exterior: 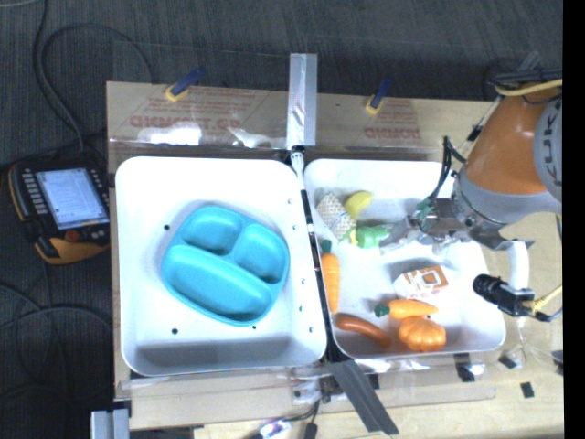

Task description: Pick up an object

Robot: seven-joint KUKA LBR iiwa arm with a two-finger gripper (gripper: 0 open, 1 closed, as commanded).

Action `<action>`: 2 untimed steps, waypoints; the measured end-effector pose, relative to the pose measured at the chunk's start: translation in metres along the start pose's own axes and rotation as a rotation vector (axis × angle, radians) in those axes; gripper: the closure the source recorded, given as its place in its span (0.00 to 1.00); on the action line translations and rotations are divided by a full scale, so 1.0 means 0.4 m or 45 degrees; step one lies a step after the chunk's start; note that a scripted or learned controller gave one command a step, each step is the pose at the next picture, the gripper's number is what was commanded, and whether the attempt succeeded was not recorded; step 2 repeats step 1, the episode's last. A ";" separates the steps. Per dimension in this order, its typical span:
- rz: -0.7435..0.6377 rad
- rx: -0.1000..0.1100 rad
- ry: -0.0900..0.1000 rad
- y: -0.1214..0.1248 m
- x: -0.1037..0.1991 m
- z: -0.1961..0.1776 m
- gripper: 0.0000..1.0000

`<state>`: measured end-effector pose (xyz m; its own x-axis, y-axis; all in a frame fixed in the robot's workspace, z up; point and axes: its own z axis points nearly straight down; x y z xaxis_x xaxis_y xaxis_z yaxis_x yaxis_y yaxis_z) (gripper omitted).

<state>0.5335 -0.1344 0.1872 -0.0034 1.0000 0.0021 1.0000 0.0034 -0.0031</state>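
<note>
hand (402, 236) beside green toy (368, 237), lemon (357, 201) near

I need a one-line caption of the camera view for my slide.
KUKA arm's gripper beside a green toy in the right bin; blue divided tray in the left bin.

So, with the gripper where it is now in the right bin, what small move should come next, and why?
Probably a short descent. The gripper sits over the right bin, its tip right beside the green toy, with nothing visibly held. The yellow toy and the corn cob lie close on the far side, so I would lower it straight down, without sweeping sideways.
</note>
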 end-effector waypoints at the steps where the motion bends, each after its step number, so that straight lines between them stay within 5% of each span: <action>1: -0.044 0.000 0.000 0.065 0.135 0.012 0.00; 2: -0.044 0.000 0.000 0.065 0.135 0.012 0.00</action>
